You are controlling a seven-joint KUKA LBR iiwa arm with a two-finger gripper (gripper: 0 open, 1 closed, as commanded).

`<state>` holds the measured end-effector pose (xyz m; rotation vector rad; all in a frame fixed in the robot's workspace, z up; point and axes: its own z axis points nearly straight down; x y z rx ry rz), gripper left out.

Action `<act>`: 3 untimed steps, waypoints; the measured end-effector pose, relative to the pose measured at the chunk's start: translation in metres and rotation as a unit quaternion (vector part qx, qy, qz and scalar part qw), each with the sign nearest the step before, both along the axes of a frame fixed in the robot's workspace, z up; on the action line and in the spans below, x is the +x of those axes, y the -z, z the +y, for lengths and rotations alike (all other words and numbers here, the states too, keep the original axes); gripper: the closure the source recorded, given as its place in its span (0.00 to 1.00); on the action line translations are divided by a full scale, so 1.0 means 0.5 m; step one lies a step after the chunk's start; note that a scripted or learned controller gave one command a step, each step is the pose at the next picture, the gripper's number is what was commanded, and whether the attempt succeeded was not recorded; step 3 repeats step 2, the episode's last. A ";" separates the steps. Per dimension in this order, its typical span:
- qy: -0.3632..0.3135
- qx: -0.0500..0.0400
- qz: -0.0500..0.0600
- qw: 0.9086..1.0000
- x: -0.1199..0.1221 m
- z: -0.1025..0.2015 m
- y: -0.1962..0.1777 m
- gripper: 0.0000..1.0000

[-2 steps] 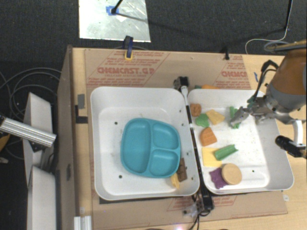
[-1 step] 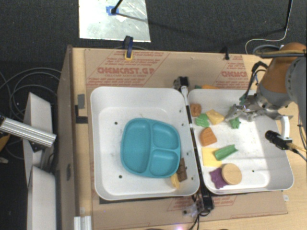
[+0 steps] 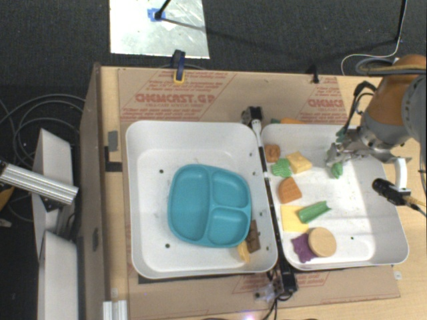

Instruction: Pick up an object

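Purple piece [image 3: 302, 247] near front rim; gripper [image 3: 335, 157] mid-bin.

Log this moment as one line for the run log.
hand: low in right bin, far side | at hand: small green piece | grasp: unconfirmed | left bin: teal divided plate

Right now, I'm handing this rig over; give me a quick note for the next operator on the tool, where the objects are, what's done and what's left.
Tool: low in the right bin, near its upper right, beside a small green piece. Whether it grips anything cannot be told.
Right bin items: brown piece, yellow block, light green piece, orange wedge, yellow flat piece, green vegetable, purple piece, tan disc.
Left bin: blue divided plate, small brown and yellow pieces at its lower right.
Done: nothing visibly lifted.
Left: grasp and raise one object.
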<state>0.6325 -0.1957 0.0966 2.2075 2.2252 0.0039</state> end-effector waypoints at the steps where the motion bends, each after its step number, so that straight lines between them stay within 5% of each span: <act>1: -0.001 0.002 -0.001 1.000 -0.039 0.125 -0.163 1.00; 2: 0.000 0.002 0.001 1.000 -0.044 0.214 -0.247 1.00; 3: 0.000 0.002 0.001 1.000 -0.044 0.214 -0.247 1.00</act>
